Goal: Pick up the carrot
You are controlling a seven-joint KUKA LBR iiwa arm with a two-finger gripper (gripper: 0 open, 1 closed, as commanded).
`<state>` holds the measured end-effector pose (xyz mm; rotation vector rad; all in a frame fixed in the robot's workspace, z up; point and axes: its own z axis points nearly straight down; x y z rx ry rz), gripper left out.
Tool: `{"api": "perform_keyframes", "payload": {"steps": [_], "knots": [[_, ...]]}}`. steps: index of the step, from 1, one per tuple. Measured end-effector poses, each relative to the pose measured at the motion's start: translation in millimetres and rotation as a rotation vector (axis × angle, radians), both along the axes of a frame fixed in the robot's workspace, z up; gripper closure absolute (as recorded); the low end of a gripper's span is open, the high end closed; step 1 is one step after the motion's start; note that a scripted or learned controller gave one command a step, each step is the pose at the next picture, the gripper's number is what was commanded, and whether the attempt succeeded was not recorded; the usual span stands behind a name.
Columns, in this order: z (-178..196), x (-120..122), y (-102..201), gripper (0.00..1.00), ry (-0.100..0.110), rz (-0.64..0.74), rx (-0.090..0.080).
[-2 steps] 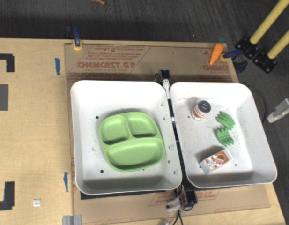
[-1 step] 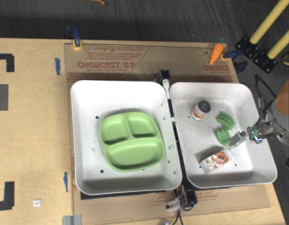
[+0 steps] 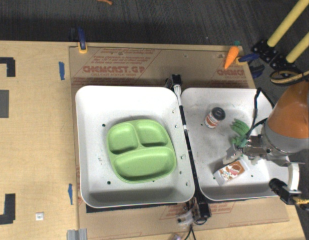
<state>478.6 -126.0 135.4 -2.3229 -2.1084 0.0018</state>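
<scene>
The carrot [image 3: 231, 57] lies on the desk [image 3: 34, 134] beyond the right bin [image 3: 204, 96], at about one o'clock from it, not yet picked up. The end effector [image 3: 239, 153] hangs low inside that bin, well apart from the carrot; whether it is apart or together I cannot tell. Counted: two bins, one green tray [image 3: 140, 150], one small jar [image 3: 214, 117], one packet [image 3: 230, 172]

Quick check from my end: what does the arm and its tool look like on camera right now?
The arm is bulky and rounded, with an orange band above a grey wrist section. A black cable runs down beside it. The tool is small, dark grey metal, over the right bin.
</scene>
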Motion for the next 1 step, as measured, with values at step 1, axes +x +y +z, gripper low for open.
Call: {"api": "perform_keyframes", "payload": {"steps": [1], "knots": [[-6.0,24.8,-89.1,0.00,-0.001,-0.107,0.006]]}}
